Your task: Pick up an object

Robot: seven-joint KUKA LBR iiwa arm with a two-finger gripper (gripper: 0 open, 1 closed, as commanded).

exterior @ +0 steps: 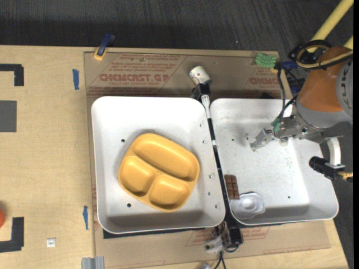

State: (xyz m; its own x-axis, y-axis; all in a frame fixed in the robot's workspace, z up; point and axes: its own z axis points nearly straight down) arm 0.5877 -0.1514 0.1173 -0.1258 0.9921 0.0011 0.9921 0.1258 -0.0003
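Your arm (328,94) comes in from the right edge, its orange band uppermost and the grey wrist just below it. The hand (259,142) points left and slightly down (its metal tip is the farthest-left part), hanging low, and you can see nothing between its tips.

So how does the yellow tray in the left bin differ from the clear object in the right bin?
The yellow divided tray is large, opaque, and sits mid-floor in the left bin. The clear plastic object is far smaller, see-through, and tucked in the near-left corner of the right bin. Both lie apart from the gripper.
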